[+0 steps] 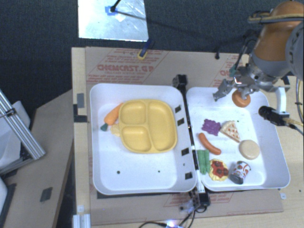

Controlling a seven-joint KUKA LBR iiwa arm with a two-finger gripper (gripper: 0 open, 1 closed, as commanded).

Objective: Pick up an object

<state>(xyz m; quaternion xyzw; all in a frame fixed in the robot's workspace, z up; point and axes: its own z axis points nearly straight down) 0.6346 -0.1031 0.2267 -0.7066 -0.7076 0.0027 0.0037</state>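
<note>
From the fixed overhead camera, two shallow white bins sit side by side on the bench. The left bin [102,175] carries a yellow divided plate [145,126] with three compartments, and a toy carrot [112,114] lies against the plate's upper-left edge, touching it.

The right bin [275,175] holds the loose toys. A purple grape bunch [211,126] lies just beside a pizza slice [231,130]; below them a sausage [209,143] lies at a slant, and a pale round cookie [249,149] sits toward the bin's right side. Along the near edge are a green pickle-like piece [203,162], a small round pizza [219,169] touching it, and a tin can [239,171] on its side just beside the pizza.

The arm [278,37] reaches in from the right, its orange band high in the frame. The gripper [241,92] hangs over the far end of the right bin, and an orange round object [241,99] sits right at its tip (whether it is pinched between the fingers or merely lying under them, I cannot tell, nor whether the claw is released or clenched). That object is well apart from the other toys.
</note>
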